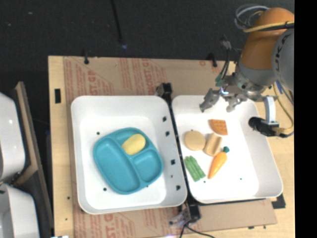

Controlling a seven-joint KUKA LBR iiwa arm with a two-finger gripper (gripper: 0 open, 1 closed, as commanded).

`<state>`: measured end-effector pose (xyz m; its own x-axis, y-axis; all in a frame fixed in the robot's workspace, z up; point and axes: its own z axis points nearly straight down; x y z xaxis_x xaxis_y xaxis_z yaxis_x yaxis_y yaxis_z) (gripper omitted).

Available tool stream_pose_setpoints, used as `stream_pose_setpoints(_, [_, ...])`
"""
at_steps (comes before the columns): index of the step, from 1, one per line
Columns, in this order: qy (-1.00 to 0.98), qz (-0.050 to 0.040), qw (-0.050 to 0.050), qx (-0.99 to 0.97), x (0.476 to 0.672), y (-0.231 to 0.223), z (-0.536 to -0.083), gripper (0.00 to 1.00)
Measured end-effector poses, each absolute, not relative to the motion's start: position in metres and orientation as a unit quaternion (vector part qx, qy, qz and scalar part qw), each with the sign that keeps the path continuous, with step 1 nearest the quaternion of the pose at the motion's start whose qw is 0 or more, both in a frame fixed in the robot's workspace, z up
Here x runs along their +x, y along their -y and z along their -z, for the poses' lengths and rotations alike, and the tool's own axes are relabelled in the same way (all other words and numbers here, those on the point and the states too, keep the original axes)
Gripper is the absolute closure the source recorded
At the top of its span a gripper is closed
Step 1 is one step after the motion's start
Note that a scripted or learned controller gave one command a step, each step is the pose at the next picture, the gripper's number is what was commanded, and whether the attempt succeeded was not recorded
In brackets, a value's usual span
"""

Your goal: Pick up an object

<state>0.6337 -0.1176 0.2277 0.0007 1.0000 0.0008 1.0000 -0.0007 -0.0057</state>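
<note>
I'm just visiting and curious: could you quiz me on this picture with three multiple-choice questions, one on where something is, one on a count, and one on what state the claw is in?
1. Where does the yellow piece lie?
A. on the blue tray in the left bin
B. in the right bin beside the carrot
C. on the bare bench

2. How many items lie in the right bin?
A. two
B. five
C. nine

3. What is the gripper doing?
A. gripping the carrot
B. pressing on the blue tray
C. open, with nothing between its fingers

Answers: 1 A, it sits in one of the tray's compartments. 2 B, the orange wedge, round tan piece, tan block, carrot and green piece. 3 C, its fingers are spread over the bin's far end, apart from every item.
</note>
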Motion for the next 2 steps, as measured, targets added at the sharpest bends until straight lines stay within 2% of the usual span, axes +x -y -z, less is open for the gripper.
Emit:
stream_pose_setpoints(1, [0.707, 0.0004, 0.0, -0.707, 0.635, 0.118, -0.231, 0.0])
stream_pose_setpoints(2, [0.707, -0.0011, 0.001, -0.707, 0.629, 0.111, -0.184, 0.0])
